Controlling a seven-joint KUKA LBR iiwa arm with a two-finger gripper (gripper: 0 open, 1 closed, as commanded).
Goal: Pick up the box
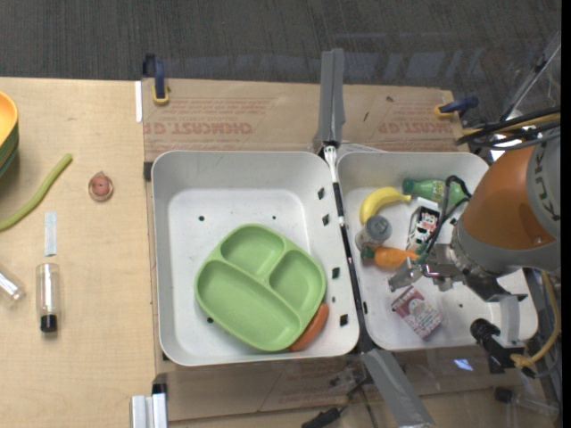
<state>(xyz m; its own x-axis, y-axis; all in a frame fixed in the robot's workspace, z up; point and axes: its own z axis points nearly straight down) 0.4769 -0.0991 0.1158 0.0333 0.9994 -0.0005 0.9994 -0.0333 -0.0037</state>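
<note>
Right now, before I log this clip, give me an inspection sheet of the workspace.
Surface: two white bins side by side on a cardboard-covered bench.
Job's things: box flat in the right bin, near its front.
Clutter: banana, green bottle, carrot in the right bin; green divided plate in the left.
Grippers: gripper just above the box, not holding it.
Cables: cables beside the arm.
Surroundings: tubes on the side table.
</note>
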